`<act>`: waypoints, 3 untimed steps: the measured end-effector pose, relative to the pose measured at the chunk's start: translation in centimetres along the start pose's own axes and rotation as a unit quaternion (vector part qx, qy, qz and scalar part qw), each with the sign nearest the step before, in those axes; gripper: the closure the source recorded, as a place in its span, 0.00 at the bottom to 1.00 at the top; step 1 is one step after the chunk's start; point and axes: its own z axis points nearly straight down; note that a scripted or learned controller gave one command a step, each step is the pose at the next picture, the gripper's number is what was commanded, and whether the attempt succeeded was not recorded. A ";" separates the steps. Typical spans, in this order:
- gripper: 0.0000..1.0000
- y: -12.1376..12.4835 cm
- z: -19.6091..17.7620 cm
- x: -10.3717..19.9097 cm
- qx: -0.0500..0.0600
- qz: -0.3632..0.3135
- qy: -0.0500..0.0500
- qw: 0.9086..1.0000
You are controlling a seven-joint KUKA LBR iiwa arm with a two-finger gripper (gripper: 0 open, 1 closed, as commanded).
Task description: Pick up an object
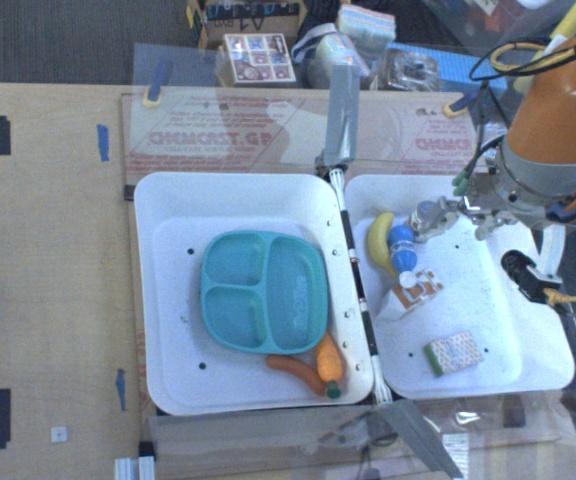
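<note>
Camera view looks down at a slant on two white bins side by side. Nearest the lower edge, in the right bin (543, 363), a small green-patterned packet (454, 352) lies flat near the bottom of that bin, apart from everything else. In the left bin (158, 268), at its lower right corner, an orange carrot (329, 361) and a reddish sausage-shaped piece (295, 370) lie touching each other, just below a teal divided plate (264, 292) that takes up the middle of that bin.

Farther up in the right bin, a small white and orange carton (414, 293) sits near the centre-left. Just above it stands a blue bottle (401, 247), touching a yellow banana (378, 238) that curves along the bin's left wall.

The gripper (430, 218) hangs at the upper part of the right bin, just right of the bottle and banana, reaching in from the grey and orange arm (553, 118) at the upper right of the frame. Whether it is apart or together cannot be told, and nothing is seen between its tips.

Beyond the bins lies a clear sheet (268, 133) with red lettering, and past it a patterned box (258, 58) on the floor.
</note>
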 end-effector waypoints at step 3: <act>1.00 7.7 0.8 5.8 -0.001 -0.037 -0.001 0.999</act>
